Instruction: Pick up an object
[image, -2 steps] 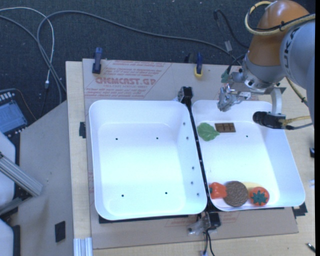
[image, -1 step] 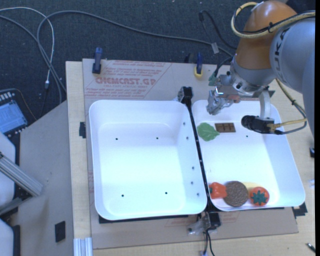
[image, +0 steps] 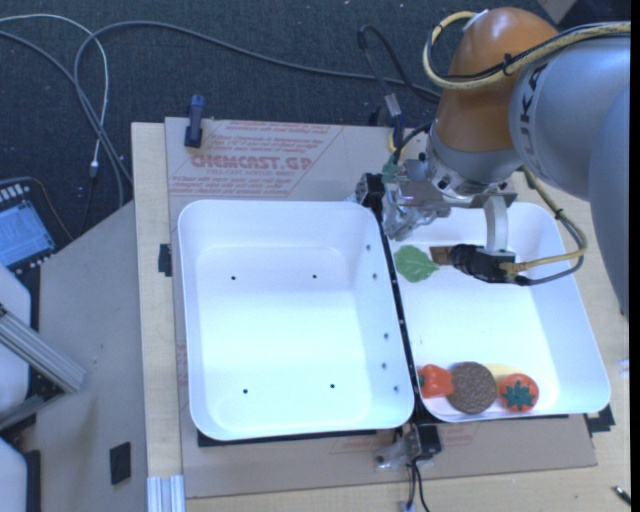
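leaf (image: 415, 264) lies flat in the right bin (image: 560, 330) near the divider, with the end effector (image: 405, 208) poised just above it, likely lining up a grab; its grip state i cannot tell. cookie (image: 472, 387) and tomatoes (image: 518, 392) crowd the near rim.

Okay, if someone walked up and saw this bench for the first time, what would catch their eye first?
Probably the big grey arm with its orange band, reaching in from the right, its hand low over the far left corner of the right bin, just above a green leaf. Next, the bright cluster at that bin's near edge: a red tomato, a brown round patty and a red strawberry side by side.
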